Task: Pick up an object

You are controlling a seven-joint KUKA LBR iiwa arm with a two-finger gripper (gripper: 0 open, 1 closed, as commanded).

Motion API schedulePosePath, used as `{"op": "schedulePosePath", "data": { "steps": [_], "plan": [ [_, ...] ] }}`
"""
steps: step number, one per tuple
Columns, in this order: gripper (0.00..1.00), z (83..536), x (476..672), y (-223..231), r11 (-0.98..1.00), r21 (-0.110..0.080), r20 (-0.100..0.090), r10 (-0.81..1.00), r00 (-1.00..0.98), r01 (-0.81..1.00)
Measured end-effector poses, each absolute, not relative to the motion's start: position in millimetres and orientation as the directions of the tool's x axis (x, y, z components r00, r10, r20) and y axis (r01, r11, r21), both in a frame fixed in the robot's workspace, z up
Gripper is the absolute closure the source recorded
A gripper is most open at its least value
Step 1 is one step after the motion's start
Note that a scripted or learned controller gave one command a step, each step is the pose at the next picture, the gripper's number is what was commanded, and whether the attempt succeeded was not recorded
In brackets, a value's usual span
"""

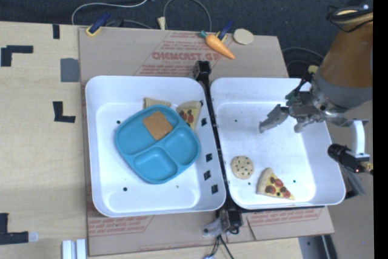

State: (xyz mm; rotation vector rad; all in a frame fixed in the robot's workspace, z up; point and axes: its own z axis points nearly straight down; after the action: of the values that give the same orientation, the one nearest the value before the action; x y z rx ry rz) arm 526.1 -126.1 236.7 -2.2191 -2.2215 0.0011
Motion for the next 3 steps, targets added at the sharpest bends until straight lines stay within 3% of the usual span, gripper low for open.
{"op": "schedulePosePath", "data": {
  "steps": [1,2,3],
  "plan": [
    [0.0,147.0,485.1,-150.9,-0.003,-0.011,0.002,1.0,0.003,1.0],
    [0.0,100.5,481.6,-137.9,0.001,-0.008,0.003,1.0,-0.001,1.0],
    [0.0,112.6,580.9,-111.4,0.008,0.007,-0.001,1.0,-0.008,1.0]
  ]
}}
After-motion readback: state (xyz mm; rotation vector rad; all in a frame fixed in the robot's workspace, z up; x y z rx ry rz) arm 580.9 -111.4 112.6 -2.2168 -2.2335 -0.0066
